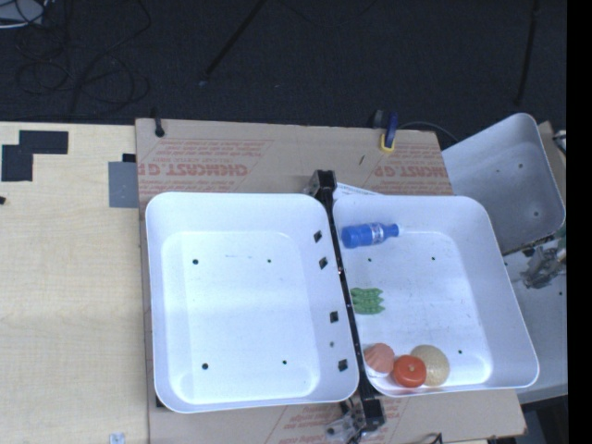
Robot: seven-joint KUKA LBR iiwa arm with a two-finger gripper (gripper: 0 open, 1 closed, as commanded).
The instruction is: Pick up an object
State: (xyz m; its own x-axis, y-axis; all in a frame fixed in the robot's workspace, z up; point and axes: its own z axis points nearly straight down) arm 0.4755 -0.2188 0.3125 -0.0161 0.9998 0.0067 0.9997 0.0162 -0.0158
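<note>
**Two bins on the surface, with the loose objects gathered in the right bin**

Two shallow white bins stood side by side on a cardboard sheet (231, 160) printed with red lettering, which lay on the pale wooden surface (65, 276). The left bin (240, 303) and the right bin (435, 285) met along a black strip (338, 276) that ran between their inner rims.

The candidate objects for picking all lay in the right bin. A blue bottle (369, 235) lay on its side near the far left corner, its paler cap end pointing right. A small green item (367, 301) rested against the left wall about halfway down, well apart from the bottle. Three round pieces clustered at the near edge: a pink piece (378, 357), a red piece (409, 371) and a pale yellow piece (431, 363), the red one touching both neighbours.

A light grey panel (504, 174) stood beyond the right bin's far right corner. A blue-and-yellow clip (389, 129) sat on the far edge of the cardboard.

How far the claw was open, and whether it held anything, could not be told.
</note>
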